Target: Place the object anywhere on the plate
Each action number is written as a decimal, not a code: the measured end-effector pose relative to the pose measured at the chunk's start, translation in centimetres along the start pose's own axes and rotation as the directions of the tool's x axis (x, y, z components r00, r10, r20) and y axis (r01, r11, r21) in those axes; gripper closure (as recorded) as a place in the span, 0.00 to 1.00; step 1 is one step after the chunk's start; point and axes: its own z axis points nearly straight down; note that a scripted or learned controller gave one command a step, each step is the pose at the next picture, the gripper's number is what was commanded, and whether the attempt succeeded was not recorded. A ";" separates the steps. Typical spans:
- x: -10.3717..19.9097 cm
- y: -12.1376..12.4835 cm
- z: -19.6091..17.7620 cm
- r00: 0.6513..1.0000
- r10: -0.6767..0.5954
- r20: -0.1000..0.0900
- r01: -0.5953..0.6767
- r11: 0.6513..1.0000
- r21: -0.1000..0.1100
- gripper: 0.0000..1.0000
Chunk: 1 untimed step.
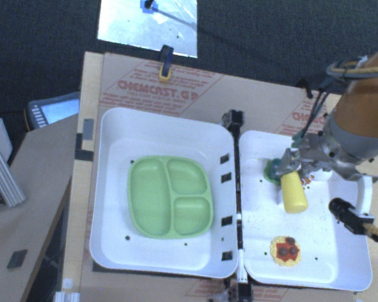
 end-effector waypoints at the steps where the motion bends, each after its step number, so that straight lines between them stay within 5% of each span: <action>1: 5.3 1.1 -0.7 1.000 0.000 0.000 0.000 1.000 -0.002 1.00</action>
